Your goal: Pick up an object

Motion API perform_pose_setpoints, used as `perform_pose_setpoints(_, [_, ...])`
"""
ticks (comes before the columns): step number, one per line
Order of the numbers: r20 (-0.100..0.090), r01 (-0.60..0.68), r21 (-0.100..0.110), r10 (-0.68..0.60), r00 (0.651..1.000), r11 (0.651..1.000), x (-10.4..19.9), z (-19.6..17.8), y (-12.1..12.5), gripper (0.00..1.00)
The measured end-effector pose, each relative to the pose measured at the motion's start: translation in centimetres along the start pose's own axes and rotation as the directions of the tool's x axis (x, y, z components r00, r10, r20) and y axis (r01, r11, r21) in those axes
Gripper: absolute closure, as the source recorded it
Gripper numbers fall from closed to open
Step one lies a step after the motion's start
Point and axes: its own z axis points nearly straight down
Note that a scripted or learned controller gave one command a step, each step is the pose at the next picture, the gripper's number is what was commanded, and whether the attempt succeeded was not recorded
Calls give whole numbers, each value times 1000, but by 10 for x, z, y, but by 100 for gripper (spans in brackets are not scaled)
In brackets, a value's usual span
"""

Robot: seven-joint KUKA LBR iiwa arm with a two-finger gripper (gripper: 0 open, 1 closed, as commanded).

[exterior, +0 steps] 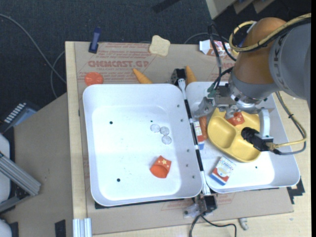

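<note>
In the right bin (281, 172), the gripper (236, 113) sits low at the yellow dish's (232, 136) 12 o'clock edge, touching a red block (236, 118); its finger state I cannot tell. An orange cup (160, 167) lies in the left bin (98, 132) toward 5 o'clock.

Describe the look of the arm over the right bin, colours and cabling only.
The arm is a thick, rounded grey body with a glossy orange band above the wrist. Yellow and black cables loop beside the band. Below sits a grey metal tool, and a black connector with a yellow cable trails off to the right.
</note>
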Motion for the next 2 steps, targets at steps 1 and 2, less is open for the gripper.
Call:
perform_pose_setpoints(1, [2, -2, -1, 2, 1000, 1000, -64, 72, 7, 0])
perform_pose_setpoints(2, [-5, 3, -11, -3, 1000, 1000, -81, 96, 11, 0])
